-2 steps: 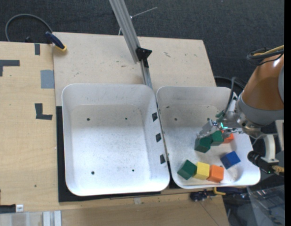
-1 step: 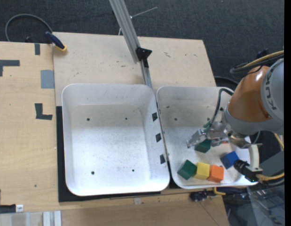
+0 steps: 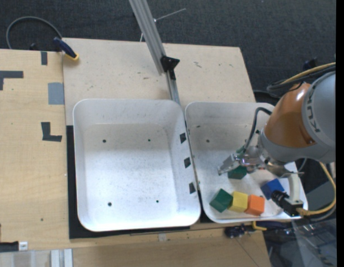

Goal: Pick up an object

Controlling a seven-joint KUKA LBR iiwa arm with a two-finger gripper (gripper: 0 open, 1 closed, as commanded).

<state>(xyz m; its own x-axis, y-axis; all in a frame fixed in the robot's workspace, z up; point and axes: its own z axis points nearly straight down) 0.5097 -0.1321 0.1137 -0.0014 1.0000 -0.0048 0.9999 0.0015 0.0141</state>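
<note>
A grey robot arm with an orange band reaches into the right-hand white bin [image 3: 216, 115]. Its gripper [image 3: 237, 164] hangs low over a dark green block [image 3: 237, 173], touching or just above it (whether the fingers are apart or together cannot be told). Below the gripper lie a green cube [image 3: 220, 199], a yellow cube [image 3: 239, 201] and an orange cube [image 3: 255, 204] in a row; a blue block [image 3: 271, 188] sits to its right.

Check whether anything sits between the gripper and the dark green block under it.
Nothing visible does. The gripper hangs right over the dark green block in the right bin; the other blocks lie nearer the front rim.
</note>
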